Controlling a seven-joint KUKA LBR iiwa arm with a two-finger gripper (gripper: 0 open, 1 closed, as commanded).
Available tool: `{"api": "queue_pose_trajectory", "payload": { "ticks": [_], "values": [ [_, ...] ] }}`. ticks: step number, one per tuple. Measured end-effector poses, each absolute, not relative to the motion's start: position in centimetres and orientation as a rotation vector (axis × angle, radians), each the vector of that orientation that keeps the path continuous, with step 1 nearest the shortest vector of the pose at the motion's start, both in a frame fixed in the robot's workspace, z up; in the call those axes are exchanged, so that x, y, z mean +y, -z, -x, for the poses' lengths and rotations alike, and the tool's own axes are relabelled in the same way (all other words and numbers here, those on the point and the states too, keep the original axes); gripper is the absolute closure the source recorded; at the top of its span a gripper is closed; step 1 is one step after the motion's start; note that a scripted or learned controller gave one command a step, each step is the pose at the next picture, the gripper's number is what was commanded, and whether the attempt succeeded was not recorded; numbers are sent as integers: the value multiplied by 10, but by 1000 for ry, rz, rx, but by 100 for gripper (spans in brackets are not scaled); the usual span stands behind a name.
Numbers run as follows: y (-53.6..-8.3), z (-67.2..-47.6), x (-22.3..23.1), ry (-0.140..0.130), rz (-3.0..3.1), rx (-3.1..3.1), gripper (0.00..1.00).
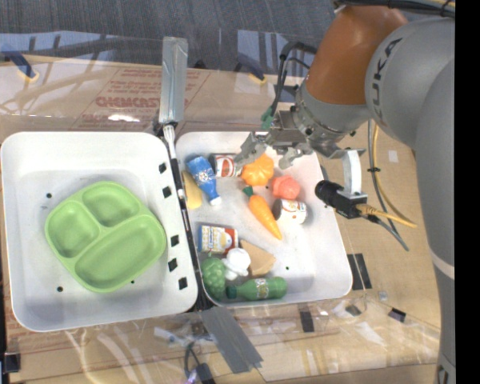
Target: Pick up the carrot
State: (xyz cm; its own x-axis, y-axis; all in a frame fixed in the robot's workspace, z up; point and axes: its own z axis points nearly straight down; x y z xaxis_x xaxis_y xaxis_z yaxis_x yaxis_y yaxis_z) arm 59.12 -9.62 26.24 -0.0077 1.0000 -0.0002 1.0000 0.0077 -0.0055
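A cardboard-lined table [80,94], taped at its edges, carries two shallow white bins side by side. The left bin [32,238] holds a green divided plate [104,234]. The right bin [324,238] is crowded with toy groceries, apparently dumped loose to make picking a test.

The carrot [265,215] lies flat near the middle of the right bin, among the clutter. Its long axis runs diagonally, from far-left to near-right, with what looks like the narrower tip toward the near-right, close to a white-and-brown toy [291,210]. A red piece [286,187] sits just beyond it, and a small orange pumpkin-like toy [258,171] lies at its far end.

The robot's hand [276,146] hangs over the far side of that bin, above the pumpkin-like toy and short of the carrot. Whether it is parted or clenched cannot be told from this angle; nothing is seen in its grip. A blue-capped bottle [202,178] lies by the dividing wall, and a green bottle [258,288] rests along the near edge.

The pick-up appears not yet made.
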Motion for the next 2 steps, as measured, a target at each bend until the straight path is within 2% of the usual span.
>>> {"api": "queue_pose_trajectory", "payload": {
  "ticks": [1, 2],
  "values": [
    [-183, -615, -191, -9, 2171, -2264, 0],
    [-107, -619, -184, 1, 2184, -2263, 0]
  ]
}}
